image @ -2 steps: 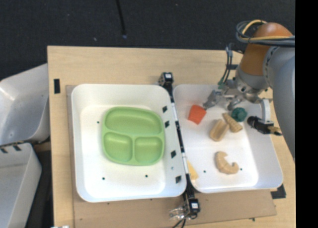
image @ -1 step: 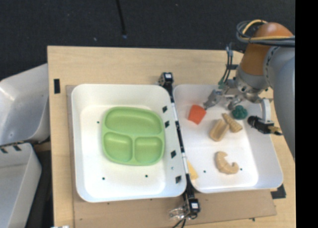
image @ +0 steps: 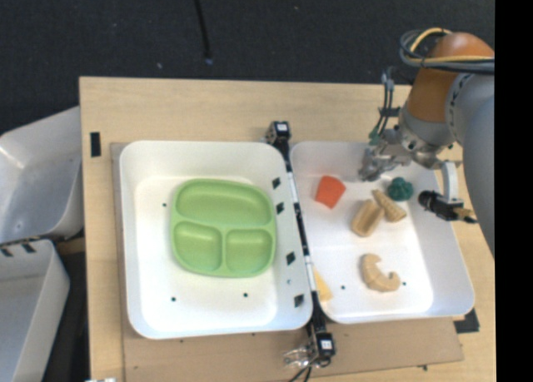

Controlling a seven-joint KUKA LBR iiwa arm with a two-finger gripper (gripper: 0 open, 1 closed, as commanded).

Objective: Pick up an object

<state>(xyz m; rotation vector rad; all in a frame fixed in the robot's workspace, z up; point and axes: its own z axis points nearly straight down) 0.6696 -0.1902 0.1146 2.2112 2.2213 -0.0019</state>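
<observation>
Camera view, seen from my remote station: the gripper [image: 379, 164] hangs over the right bin [image: 433, 289] near that bin's 12 o'clock rim, and I cannot tell from this angle how it is set; nothing is visibly gripped. The grey arm [image: 454, 114] with its orange band enters from 3 o'clock. Candidate objects lie in the right bin: an orange block [image: 330, 191] at about 10 o'clock from the bin's centre, just beside the divider [image: 293, 214]; a dark green piece [image: 401, 188] at 1 o'clock, near the gripper; two tan pieces [image: 376, 212] touching each other near the centre; a curved tan piece [image: 379, 274] at 5 o'clock; and a small yellow item [image: 321, 289] at 7 o'clock against the divider. Open floor remains along the right bin's 3 o'clock and 6 o'clock edges. The left bin [image: 137, 305] holds a green sectioned tray [image: 223, 227] in its middle, with bare white floor on all sides of it. Both bins rest on a light wooden bench [image: 183, 106]; dark flooring [image: 250, 14] lies beyond at 12 o'clock, and white containers [image: 33, 181] stand at 9 o'clock. I can read no writing or labels.
</observation>
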